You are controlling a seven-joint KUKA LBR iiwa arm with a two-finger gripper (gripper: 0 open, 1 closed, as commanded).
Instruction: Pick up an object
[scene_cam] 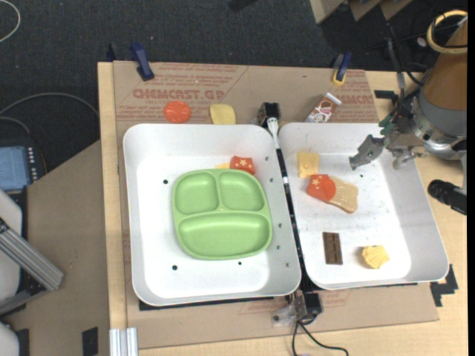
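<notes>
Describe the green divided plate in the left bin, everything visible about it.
The green divided plate is a pale green, plastic-looking tray, a rounded square with three compartments: two small ones at the far side, one wide one nearer the camera. It lies flat and upright near the middle of the left bin. A red and yellow toy piece sits at its far edge.

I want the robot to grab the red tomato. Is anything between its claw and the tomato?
Nothing visible blocks it. The gripper is above the right bin's upper right; the tomato lies to its left, leaning on the bread.
</notes>
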